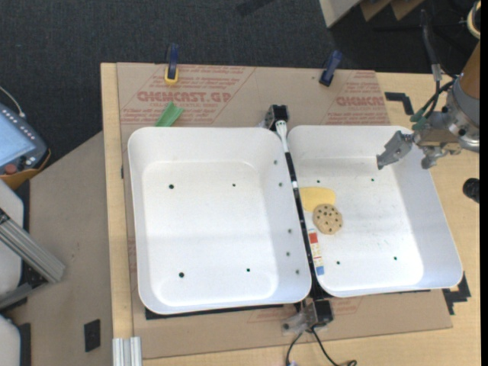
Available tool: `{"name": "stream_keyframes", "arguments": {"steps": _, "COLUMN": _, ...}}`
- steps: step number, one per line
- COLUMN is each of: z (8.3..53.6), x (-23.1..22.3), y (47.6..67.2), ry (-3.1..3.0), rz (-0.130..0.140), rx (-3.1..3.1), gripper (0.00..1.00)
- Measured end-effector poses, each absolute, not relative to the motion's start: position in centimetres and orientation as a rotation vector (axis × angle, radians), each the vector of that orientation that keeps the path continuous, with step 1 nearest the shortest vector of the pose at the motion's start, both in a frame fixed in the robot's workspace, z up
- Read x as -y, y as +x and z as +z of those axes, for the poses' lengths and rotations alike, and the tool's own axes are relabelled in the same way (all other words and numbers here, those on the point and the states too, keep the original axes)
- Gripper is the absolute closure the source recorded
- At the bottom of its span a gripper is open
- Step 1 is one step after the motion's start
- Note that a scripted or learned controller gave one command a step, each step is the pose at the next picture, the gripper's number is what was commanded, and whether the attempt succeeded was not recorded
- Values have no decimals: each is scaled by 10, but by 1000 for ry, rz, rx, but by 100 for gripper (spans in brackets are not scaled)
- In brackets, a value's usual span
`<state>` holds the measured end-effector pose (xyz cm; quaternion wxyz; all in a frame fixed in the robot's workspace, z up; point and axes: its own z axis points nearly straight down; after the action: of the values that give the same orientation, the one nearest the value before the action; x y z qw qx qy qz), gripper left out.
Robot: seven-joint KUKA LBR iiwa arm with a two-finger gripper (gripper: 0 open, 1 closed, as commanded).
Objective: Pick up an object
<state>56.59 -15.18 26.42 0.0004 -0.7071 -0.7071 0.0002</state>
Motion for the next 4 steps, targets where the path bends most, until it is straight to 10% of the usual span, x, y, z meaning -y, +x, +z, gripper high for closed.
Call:
{"name": "stream_keyframes", "arguments": {"steps": 1, "z": 275, "x": 152, "y": 567, "ry": -2222, "rz": -2, "rx": 2224, "gripper": 100}}
{"name": "stream_keyframes", "arguments": {"steps": 2, "z": 304, "x": 167, "y": 487, "ry": -2225, "rz": 1, "rx": 2216, "gripper": 100}}
{"name": "stream_keyframes", "arguments": {"steps": 3, "z": 283, "x": 81, "y": 479, "ry": -2208, "rz": 0, "rx": 2226, "gripper": 100}}
{"name": "stream_keyframes", "arguments": {"steps": 4, "z": 294, "x": 86, "y": 480, "ry": -2221, "rz": -1, "rx": 2223, "gripper": 100}}
